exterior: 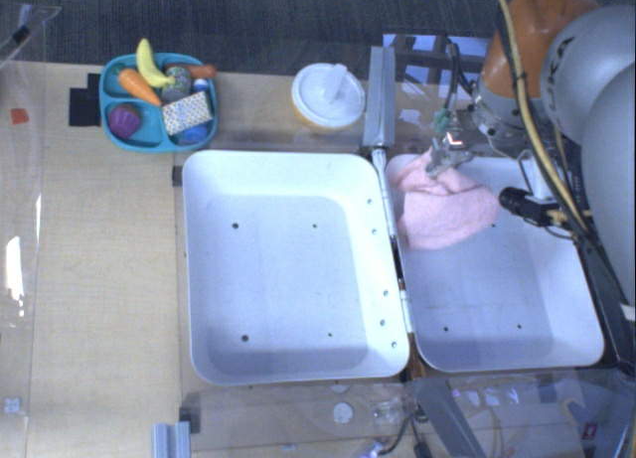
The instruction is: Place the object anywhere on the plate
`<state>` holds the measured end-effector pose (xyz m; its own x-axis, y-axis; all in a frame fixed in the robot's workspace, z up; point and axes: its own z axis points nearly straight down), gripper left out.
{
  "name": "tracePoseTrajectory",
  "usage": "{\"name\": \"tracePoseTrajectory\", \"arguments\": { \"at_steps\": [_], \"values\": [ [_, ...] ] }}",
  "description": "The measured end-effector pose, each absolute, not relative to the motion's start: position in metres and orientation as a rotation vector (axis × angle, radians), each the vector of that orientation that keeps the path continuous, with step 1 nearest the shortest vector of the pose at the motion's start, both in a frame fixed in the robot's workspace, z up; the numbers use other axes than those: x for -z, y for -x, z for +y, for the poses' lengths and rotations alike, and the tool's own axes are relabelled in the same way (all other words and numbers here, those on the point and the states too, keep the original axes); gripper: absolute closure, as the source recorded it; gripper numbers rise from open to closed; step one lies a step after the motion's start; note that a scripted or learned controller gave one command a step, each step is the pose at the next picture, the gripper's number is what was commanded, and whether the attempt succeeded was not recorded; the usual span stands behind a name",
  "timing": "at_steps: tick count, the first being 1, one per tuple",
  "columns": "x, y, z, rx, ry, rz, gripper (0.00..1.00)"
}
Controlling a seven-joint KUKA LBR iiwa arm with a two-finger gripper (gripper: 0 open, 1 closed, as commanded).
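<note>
You see the gripper [444,154] down on the pink cloth [447,209], finger state impossible to tell, the cloth beneath it not yet lifted toward any plate

The cloth [444,210] — soft, pink, crumpled into a loose heap — lies in the upper left corner of the right bin [517,342]. The blue plate [111,98] — divided, loaded with toy food — sits on the bench, well apart.

Blue toy-food tray [149,138], lidded yellow bowl [328,95]
</note>
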<state>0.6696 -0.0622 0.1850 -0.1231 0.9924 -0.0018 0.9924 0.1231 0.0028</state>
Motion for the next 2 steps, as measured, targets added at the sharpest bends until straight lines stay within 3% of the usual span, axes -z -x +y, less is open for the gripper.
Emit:
{"name": "tracePoseTrajectory", "arguments": {
  "at_steps": [1, 2],
  "values": [
    [-0.225, -0.671, -0.060, -0.003, -2.067, 2.361, 1.00],
    [-0.217, -0.653, -0.007, -0.003, -1.552, 2.729, 1.00]
  ]
}}
